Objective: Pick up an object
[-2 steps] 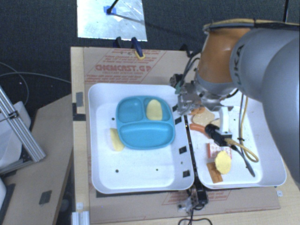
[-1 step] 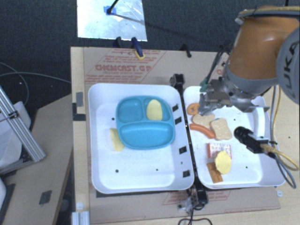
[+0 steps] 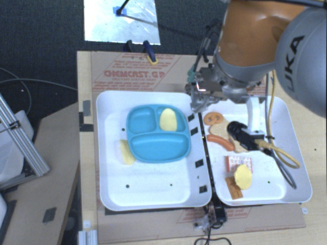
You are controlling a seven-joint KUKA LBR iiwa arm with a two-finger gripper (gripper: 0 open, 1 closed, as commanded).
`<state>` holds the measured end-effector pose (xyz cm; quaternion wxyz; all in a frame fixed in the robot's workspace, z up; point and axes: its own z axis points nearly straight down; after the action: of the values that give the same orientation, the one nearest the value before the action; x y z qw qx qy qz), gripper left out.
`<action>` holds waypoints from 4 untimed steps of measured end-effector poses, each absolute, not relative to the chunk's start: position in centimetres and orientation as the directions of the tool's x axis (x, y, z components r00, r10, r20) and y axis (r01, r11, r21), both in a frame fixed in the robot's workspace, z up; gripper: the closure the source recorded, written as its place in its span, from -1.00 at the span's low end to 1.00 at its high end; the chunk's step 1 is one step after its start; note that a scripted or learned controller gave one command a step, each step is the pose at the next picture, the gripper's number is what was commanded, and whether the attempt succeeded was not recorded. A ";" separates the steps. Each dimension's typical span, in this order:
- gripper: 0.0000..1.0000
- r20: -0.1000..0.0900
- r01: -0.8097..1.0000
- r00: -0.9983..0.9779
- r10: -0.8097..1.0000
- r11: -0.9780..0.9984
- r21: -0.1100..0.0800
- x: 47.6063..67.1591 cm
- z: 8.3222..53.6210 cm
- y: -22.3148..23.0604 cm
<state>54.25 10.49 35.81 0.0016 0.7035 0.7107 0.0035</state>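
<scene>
Currently the gripper hangs low over the far end of the line where the two bins meet, close to their back rims. From this slant I cannot tell whether it is released or clenched.

The left bin holds a blue divided tray. A yellow egg-shaped toy lies in the tray's far right compartment, and a pale yellow wedge rests on the bin floor just beside the tray's left edge.

The right bin holds the other pieces:
- An orange pretzel-like piece is nearest the gripper, just to its right.
- A pale bread-like slice touches that piece on its near side.
- A red-orange sausage lies aslant against the slice.
- A red-and-white packet sits nearer the front, apart from the sausage.
- A yellow lemon-like toy sits just in front of the packet and overlaps a brown slab.

Both bins stand on a cardboard sheet printed with red lettering.
</scene>
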 end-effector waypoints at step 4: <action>1.00 -0.001 1.000 -0.008 1.000 0.008 -0.006 53.9 42.3 23.7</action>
<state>53.88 23.69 42.30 -0.0015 0.7044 0.7098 -0.0024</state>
